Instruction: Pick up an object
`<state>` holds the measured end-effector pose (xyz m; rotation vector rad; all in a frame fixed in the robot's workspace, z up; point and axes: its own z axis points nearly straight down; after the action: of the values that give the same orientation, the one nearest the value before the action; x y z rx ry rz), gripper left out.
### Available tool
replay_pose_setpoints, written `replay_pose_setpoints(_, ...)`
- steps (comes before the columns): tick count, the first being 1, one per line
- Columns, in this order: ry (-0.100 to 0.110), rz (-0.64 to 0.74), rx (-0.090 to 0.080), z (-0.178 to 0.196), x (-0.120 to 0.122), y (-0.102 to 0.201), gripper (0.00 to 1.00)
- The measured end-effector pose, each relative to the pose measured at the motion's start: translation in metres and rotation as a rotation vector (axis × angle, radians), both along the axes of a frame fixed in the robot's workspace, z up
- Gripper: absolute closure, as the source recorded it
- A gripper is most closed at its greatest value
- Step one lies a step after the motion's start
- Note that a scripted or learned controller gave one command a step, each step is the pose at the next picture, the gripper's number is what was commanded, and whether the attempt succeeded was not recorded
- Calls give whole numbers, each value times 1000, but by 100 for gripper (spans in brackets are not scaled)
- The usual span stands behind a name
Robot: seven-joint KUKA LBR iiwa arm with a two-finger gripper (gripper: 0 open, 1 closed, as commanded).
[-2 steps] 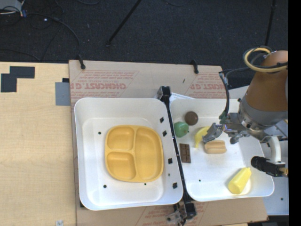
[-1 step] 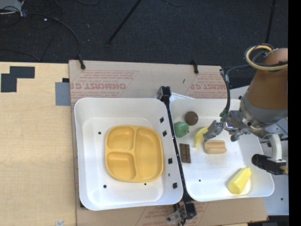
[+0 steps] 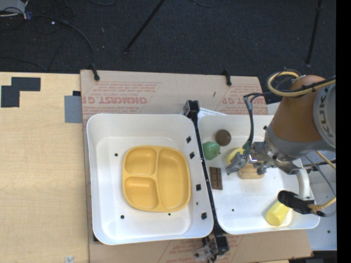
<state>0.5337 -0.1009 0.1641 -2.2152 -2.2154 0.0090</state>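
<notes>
Tan object (image 3: 249, 172) under lowered claw (image 3: 245, 163)

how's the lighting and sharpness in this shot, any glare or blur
Camera view: even, soft light; the left bin and yellow divided plate are sharp, with faint shadows and no harsh glare; the floor behind is dark; the gripper area in the right bin looks slightly soft.

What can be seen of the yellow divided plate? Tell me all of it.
The yellow divided plate lies flat in the left white bin, near its middle. It looks like matte plastic, a rounded rectangle with raised ridges that split it into three compartments: one long one on the right and two smaller ones on the left. Nothing lies in them. It rests on the bin floor, apart from the walls, and the tool works in the other bin.
</notes>
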Motion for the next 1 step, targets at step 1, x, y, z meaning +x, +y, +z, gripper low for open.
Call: replay_pose_setpoints(1,0,-1,0,-53,-11,-4,0)
